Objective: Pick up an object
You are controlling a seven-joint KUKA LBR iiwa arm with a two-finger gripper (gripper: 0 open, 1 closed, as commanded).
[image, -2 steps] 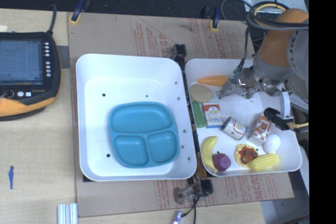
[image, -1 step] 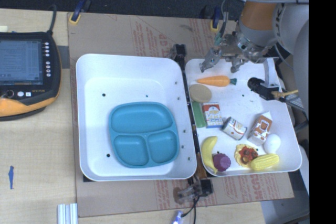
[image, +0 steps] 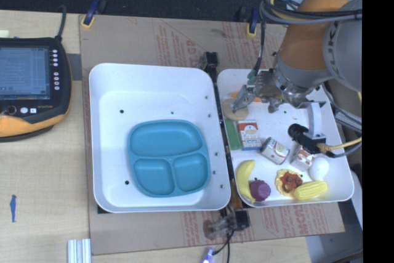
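Observation:
My gripper (image: 253,97) hangs low over the far part of the right bin (image: 342,185), just above and right of a tan round disc (image: 234,110). Nothing can be seen held in it. In front of it lie a green bar (image: 232,135), a red and white box (image: 249,134) and a small can (image: 274,149). Along the bin's near side are a banana (image: 244,178), purple grapes (image: 260,189), a pizza-like piece (image: 288,180), a corn cob (image: 310,190) and a white egg (image: 319,167).
The left bin (image: 108,86) holds a blue divided plate (image: 168,156). A tablet-like pendant (image: 31,86) rests on the bench at far left. The grey and orange arm (image: 317,40) looms over the right bin's far right corner.

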